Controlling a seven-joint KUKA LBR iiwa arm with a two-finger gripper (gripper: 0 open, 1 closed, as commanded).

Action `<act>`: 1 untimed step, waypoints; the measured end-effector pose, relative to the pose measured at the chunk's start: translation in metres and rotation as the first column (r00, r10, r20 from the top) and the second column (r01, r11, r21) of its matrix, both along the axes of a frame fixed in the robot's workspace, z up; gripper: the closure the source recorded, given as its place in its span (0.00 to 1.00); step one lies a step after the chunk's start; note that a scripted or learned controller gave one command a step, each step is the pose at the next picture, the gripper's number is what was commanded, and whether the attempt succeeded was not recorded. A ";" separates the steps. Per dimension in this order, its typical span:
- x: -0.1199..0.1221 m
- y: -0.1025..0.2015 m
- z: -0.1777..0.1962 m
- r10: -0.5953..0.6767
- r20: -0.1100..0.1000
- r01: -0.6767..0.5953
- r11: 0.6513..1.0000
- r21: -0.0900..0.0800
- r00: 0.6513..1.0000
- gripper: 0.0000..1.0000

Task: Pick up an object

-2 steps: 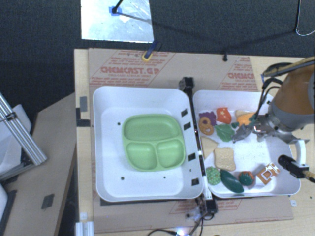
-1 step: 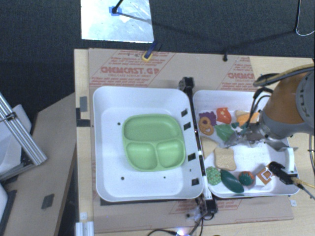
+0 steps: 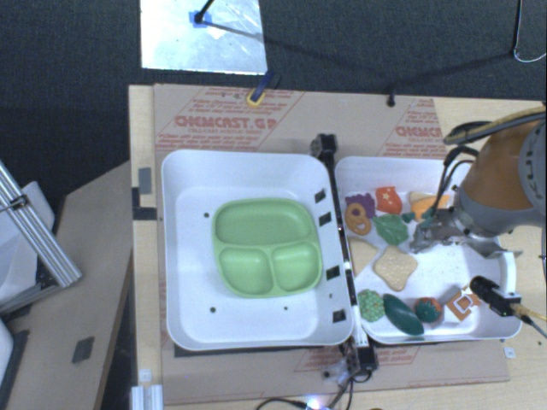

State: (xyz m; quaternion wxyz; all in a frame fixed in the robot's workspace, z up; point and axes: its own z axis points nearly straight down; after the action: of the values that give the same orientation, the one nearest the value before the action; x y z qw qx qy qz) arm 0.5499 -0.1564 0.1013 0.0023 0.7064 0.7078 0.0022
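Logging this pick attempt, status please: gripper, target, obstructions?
Gripper low in right bin, beside green leaf toy. Nothing seen held. Toast slice and orange toy crowd close.

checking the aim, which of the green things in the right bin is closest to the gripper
The green leaf-shaped piece, in the upper middle of the right bin, just left of the gripper. The broccoli-like piece and dark green oval lie by the near rim.

Bench (image 3: pixel 214 118) bears two white bins: left (image 3: pixel 184 229), right (image 3: pixel 444 167).

Even overhead light, soft grainy focus, glare on white bins (image 3: pixel 256 165), faint shadows
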 end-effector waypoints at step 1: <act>-0.002 0.008 0.060 0.003 0.000 -0.003 1.000 -0.001 1.000 1.00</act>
State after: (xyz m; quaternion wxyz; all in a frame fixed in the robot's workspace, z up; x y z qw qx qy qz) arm 0.5478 -0.1489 0.1611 0.0027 0.7054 0.7088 0.0017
